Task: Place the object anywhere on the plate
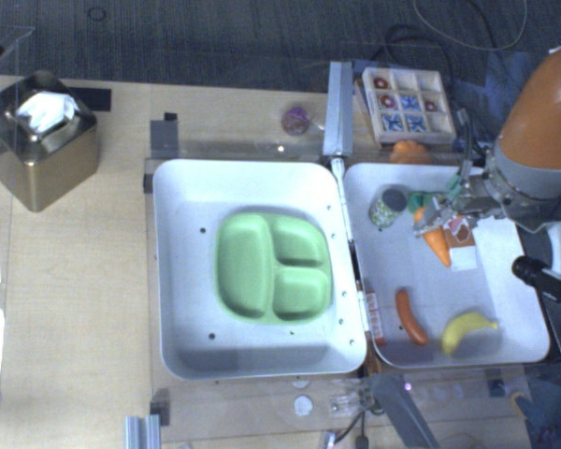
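A green divided plate [271,266] lies in the middle of the left white bin [182,344]. The right bin [505,293] holds an orange carrot [438,245], a red sausage [410,316], a yellow banana [467,329] and a small patterned cup [387,210]. My gripper [439,215] hangs low over the upper part of the right bin, directly above the carrot's top end. From this angle I cannot tell whether it touches the carrot or whether anything is between its jaws.
A white card with a small red-brown piece [462,241] lies just right of the carrot. Behind the bins stand a tic-tac-toe board [404,104], an orange object [407,151] and a purple item [296,119]. A brown box [39,148] sits far left.
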Motion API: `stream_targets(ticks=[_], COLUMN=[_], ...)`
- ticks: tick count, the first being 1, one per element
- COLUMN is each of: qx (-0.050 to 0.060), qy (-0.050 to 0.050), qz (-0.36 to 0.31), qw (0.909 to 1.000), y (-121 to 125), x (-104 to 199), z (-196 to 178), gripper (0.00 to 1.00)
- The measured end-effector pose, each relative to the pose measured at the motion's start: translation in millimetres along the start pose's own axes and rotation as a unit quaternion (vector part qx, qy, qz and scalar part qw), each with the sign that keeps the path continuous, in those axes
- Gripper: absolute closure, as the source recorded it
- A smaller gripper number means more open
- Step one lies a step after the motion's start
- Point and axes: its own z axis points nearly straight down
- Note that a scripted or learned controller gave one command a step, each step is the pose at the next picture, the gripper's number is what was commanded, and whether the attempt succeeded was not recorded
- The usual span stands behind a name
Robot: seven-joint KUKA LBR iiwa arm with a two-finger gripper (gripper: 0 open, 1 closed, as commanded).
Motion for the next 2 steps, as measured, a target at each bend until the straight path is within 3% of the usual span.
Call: stream_targets(ticks=[1, 2], qx=[0.001, 0.002], qy=[0.001, 0.001], qz=[-0.130, -0.092], qw=[0.9916, 0.9958], y=[10.1, 0.6], x=[68.4, 136.7], z=[20.9, 50.4], gripper=[1.00, 1.00])
